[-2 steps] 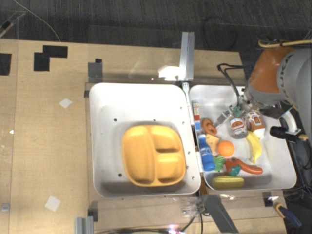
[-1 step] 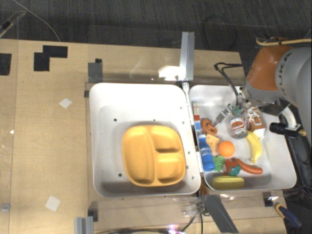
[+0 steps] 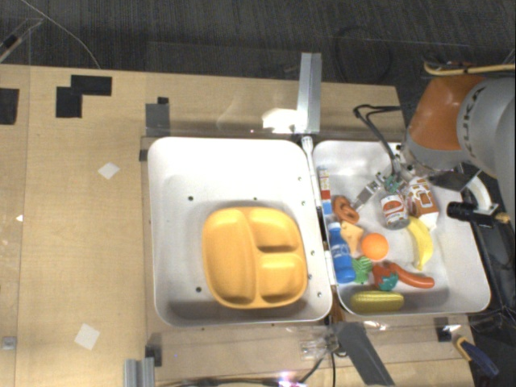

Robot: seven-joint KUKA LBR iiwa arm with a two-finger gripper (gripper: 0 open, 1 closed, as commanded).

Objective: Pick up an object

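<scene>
Pale wood table (image 3: 72, 240) carries two shallow white bins side by side. Left bin (image 3: 173, 180) holds a yellow divided tray (image 3: 254, 256). Right bin (image 3: 468, 285) holds a heap of toy food: a small can (image 3: 394, 210) touching a packet (image 3: 422, 198), a banana (image 3: 420, 243), an orange (image 3: 374, 246), a red sausage (image 3: 409, 278), a pickle (image 3: 376, 301), a blue bottle (image 3: 339, 258) along the bin's left wall. The grey arm's jaws (image 3: 385, 185) sit low at the can's top; whether they are apart or together cannot be told.

Bright overhead light, soft shadows, slight blur
</scene>
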